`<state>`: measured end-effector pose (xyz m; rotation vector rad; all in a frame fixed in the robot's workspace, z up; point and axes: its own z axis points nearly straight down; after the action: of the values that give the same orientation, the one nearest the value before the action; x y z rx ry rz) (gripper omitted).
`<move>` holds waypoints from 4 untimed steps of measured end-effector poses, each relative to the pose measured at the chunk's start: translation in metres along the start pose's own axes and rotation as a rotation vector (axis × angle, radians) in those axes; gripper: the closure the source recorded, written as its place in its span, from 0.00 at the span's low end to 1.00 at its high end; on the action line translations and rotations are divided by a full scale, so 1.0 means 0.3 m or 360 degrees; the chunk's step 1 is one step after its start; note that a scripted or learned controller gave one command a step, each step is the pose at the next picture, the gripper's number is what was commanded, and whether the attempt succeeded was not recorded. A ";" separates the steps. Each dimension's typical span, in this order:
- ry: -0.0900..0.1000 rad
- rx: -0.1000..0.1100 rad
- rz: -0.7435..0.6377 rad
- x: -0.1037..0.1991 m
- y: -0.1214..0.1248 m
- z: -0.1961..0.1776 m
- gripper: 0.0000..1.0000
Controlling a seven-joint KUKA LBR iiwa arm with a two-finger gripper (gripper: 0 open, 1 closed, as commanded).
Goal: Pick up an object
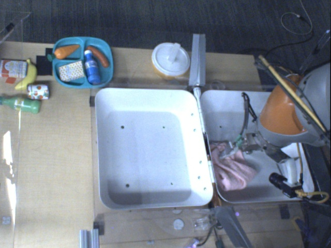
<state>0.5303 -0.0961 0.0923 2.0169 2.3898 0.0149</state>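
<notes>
1. Task item: a crumpled pink cloth (234, 170) lies in the right bin (227, 107), in its near-left part, close against the wall shared with the left bin (145, 138). It is the only loose thing I can make out in either bin, so I take it as the object to be picked.
2. Arm: the grey arm (282, 115) with its orange band reaches over the right bin and screens much of the bin's right side.
3. Tool: the tool (242, 144) sits low at the cloth's upper edge, touching it or just above it; the slant of the view does not settle which. Whether the tool is spread or pressed together cannot be told, and no fabric can be seen pinched in it.
4. Progress, as a judgement: the approach looks made. The cloth rests on the bin floor with no part lifted, so a grasp is not confirmed and the lift is not yet done.
5. Outstanding: a firm grip on a fold, then a lift clear of the bin wall.
6. Elsewhere: a blue tray (107, 61) and a white lidded tub (170, 60) stand on the worktop (46, 164) beyond the bins, well apart from the tool.
</notes>
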 end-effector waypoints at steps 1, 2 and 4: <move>0.0004 -0.0011 -0.0005 0.007 0.012 -0.039 1.00; 0.0008 0.0020 -0.0291 0.114 0.161 -0.451 1.00; 0.0013 0.0024 -0.0644 0.122 0.111 -0.546 1.00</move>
<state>0.5540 -0.0542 0.2565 1.5022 2.7589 0.0001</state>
